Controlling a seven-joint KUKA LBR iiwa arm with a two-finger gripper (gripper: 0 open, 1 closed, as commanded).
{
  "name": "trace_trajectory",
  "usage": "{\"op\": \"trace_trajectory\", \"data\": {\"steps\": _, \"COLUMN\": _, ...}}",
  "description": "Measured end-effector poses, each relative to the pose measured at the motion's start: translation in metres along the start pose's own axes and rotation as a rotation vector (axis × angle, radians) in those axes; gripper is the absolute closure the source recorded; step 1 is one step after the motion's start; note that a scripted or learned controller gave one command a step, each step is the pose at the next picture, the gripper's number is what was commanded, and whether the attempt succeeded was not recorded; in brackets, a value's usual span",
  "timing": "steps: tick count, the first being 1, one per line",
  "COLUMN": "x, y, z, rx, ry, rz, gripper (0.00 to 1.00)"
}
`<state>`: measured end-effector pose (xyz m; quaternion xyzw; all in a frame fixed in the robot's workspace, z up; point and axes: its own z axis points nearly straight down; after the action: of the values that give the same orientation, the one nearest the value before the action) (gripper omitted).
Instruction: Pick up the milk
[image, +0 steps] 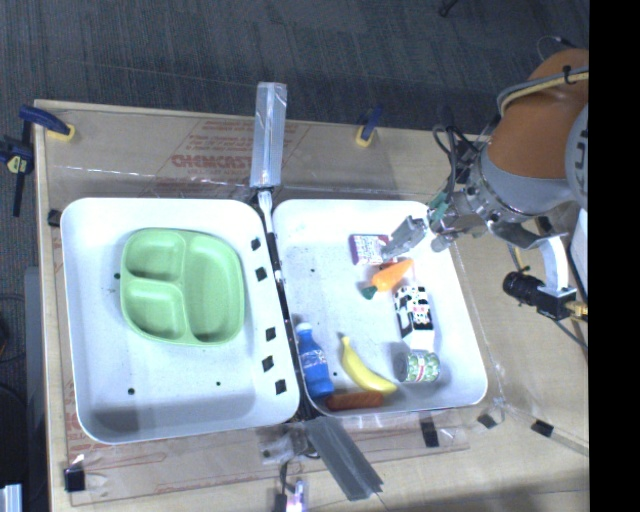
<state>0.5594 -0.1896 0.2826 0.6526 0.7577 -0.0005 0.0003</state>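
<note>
Overall, camera view: a single slanted look down on two white bins side by side, the arm entering from the right
Left bin: carries a green divided plate toward its upper left part
Right bin: carries all the small items and the arm's working end
Milk: a small black-and-white cow-patterned carton, lying in the right half of the right bin, just below the carrot
Carrot: orange, angled, its tip near the top of the carton
Purple packet: in the upper middle of the right bin, just beside the gripper's tip
Can: green-labelled, near the lower right corner, just below the milk
Banana: yellow, curved, left of the can
Blue bottle: along the bin's left wall, near the bottom
Gripper: low over the upper part of the right bin, above the carrot and apart from the milk
Gripper state: cannot tell whether the tool is parted or closed; nothing visible within it
Progress: judged as early; the milk rests on the bin floor, not grasped, not lifted
Remaining: bring the tool down past the carrot onto the carton, close on it, raise it
Risk: the carrot and can crowd both ends of the carton
</note>
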Motion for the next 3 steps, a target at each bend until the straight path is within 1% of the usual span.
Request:
{"op": "trace_trajectory", "data": {"steps": 1, "x": -0.012, "y": -0.045, "z": 0.093, "rx": 0.003, "ry": 0.001, "rz": 0.051, "gripper": 0.00}}
{"op": "trace_trajectory", "data": {"steps": 2, "x": -0.012, "y": -0.053, "z": 0.110, "rx": 0.001, "ry": 0.001, "rz": 0.008, "gripper": 0.00}}
{"op": "trace_trajectory", "data": {"steps": 3, "x": -0.014, "y": -0.048, "z": 0.106, "rx": 0.001, "ry": 0.000, "rz": 0.018, "gripper": 0.00}}
